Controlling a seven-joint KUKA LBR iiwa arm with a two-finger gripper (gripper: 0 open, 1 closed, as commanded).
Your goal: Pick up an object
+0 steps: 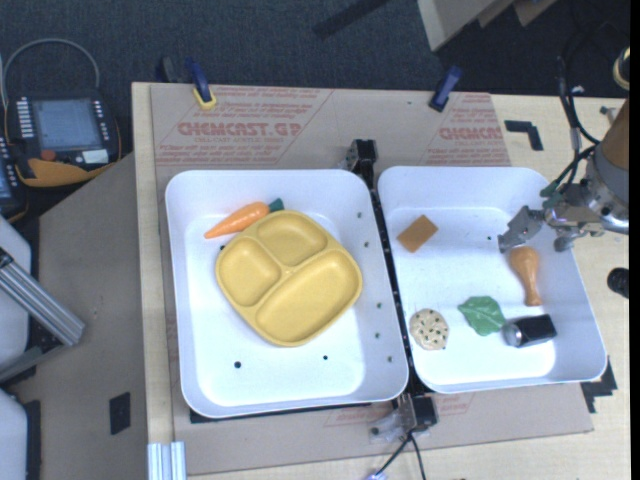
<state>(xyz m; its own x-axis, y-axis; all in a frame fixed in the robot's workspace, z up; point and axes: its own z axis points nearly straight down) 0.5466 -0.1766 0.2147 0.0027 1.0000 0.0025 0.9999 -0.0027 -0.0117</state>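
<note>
Tool (535,226) sits over the right bin (570,363) near its far right edge, just above the drumstick (526,271). Whether it is spread or pressed together: cannot tell. Nothing visibly pinched. Also in the right bin: tan cracker (417,233), cookie (429,329), green leaf (483,314), dark cylinder (529,330). Left bin (200,368) holds a yellow divided plate (288,277), with a carrot (236,219) touching its far rim.

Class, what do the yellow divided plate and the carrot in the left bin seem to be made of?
Yellow divided plate: probably moulded plastic, with a smooth, soft sheen and uniform colour. Carrot: likely toy plastic or rubber, evenly orange and matte, though the look leaves it open.
</note>
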